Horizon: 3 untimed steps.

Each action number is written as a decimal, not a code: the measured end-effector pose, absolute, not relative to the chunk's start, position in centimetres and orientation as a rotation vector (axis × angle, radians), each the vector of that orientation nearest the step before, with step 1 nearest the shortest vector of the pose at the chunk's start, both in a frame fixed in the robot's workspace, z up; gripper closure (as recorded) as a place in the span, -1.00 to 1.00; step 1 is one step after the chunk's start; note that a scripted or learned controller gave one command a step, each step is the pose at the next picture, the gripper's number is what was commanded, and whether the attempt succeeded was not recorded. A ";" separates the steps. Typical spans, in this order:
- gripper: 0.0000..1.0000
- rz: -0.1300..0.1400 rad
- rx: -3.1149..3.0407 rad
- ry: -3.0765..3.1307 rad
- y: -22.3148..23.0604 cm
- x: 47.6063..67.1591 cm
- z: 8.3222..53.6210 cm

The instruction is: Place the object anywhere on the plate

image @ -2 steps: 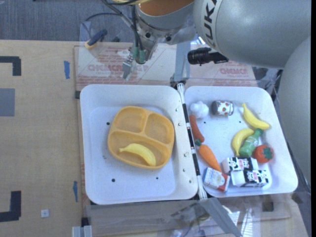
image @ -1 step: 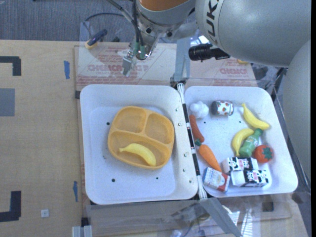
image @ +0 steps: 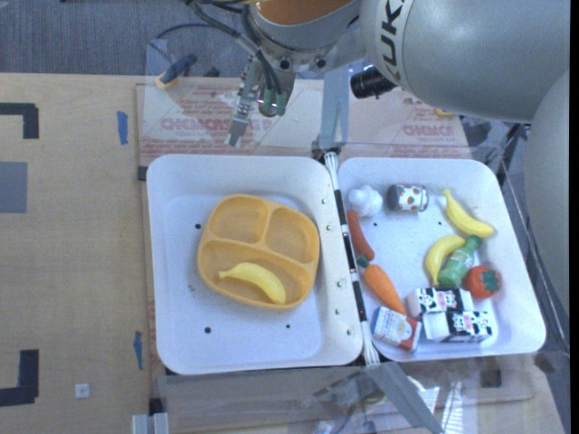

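Camera view: the arm (image: 470, 34) is raised behind the left bin (image: 172, 333). On the plate (image: 237, 221) a banana (image: 254, 279) is seen lying, so placing seems done. The fingers (image: 255, 107) look released, nothing gripped; withdrawal is called for next.

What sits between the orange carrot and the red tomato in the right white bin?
In the camera view, between the orange carrot and the red tomato lie a curved yellow banana and a green object beside it.

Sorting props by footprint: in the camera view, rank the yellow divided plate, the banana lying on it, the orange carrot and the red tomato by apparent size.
1. Yellow divided plastic plate
2. Yellow banana on the plate and orange carrot: too alike to rank
3. Red tomato
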State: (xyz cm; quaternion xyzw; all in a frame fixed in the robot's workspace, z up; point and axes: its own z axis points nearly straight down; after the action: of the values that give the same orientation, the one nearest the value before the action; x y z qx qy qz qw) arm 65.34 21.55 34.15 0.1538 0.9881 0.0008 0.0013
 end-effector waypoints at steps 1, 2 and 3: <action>1.00 0.010 0.482 3.094 21.6 65.4 35.4; 1.00 0.018 0.482 3.087 21.7 65.5 36.6; 1.00 0.027 0.481 3.080 21.8 65.7 37.8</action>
State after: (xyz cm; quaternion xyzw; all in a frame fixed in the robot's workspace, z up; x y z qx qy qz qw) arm 65.65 21.83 37.83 0.1543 0.9879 0.0087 0.0120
